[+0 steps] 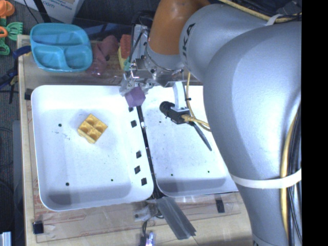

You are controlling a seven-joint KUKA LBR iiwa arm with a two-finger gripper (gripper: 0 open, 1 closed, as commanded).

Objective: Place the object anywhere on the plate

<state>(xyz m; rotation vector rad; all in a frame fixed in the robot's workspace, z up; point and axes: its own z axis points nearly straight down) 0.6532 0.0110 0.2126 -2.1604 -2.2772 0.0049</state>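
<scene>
Two bins: shallow white plastic bins (51, 152) side by side on the desk.
Object: small purple block (135, 97), pinched by the gripper (134, 90) above the bins' shared edge.
Left bin: yellow waffle-shaped piece (92, 128).
Plate: blue divided plastic plate (60, 47) behind the left bin.

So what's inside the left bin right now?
A yellow waffle piece lies on the left bin floor, with a few dark specks around it. The hand hangs over the far right corner and covers that spot.

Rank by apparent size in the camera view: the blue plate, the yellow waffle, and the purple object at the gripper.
1. Blue plate, clearly the largest.
2. Yellow waffle.
3. Purple object, slightly smaller than the waffle; it is higher and nearer the camera, so this last ranking is uncertain.
</scene>
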